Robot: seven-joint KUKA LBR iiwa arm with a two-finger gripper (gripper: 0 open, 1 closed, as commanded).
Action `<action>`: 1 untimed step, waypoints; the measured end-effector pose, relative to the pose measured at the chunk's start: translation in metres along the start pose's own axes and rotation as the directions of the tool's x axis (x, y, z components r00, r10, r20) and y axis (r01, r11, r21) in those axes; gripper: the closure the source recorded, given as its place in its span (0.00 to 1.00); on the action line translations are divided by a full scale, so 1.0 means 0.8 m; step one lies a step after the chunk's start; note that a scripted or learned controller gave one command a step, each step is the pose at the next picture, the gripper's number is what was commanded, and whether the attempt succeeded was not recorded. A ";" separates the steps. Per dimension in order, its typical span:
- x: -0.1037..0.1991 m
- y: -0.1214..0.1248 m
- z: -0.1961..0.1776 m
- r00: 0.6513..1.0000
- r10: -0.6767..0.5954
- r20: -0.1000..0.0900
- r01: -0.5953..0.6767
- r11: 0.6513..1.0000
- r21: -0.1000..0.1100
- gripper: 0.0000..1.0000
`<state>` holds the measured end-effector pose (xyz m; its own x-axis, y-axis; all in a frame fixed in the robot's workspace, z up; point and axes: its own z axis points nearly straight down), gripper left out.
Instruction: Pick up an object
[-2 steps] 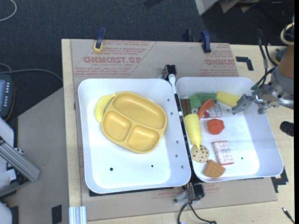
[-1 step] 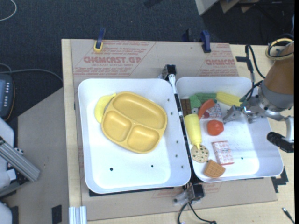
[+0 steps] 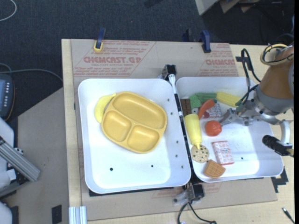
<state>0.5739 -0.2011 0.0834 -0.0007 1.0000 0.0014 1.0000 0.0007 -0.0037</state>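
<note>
Several small play-food items lie scattered in the right bin (image 3: pixel 266 168), any of them a candidate for picking. Nearest the gripper (image 3: pixel 230 117) is a red tomato (image 3: pixel 213 128), just below and left of the fingertips and apart from them. An orange-red carrot (image 3: pixel 205 108) lies tilted above the tomato, beside a green leafy piece (image 3: pixel 203 98) at the bin's upper edge. A yellow corn cob (image 3: pixel 228 98) rests near the top, just above the gripper. Along the left wall a yellow bottle (image 3: pixel 193 129) lies lengthwise, with a brown chocolate bar (image 3: pixel 185 106) above it. Below the bottle sit a round speckled cookie (image 3: pixel 200 153) and an orange waffle (image 3: pixel 214 169); a small red-and-white packet (image 3: pixel 223 152) lies between them and the bin's middle.

The gripper hangs low over the upper middle of the right bin, its dark fingers pointing left toward the tomato; nothing is visibly between them, and how far apart they stand is unclear.

In the left bin (image 3: pixel 93 167) a yellow divided tray (image 3: pixel 134 121) rests tilted, overlapping a pale yellow plate (image 3: pixel 101 107) at its left.
</note>
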 end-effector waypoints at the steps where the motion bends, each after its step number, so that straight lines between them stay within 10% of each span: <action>1: 0.000 0.001 -0.015 1.000 0.000 0.002 0.000 1.000 -0.004 1.00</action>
<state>0.5748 -0.2015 0.0956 -0.0003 1.0000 -0.0002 1.0000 0.0003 0.0005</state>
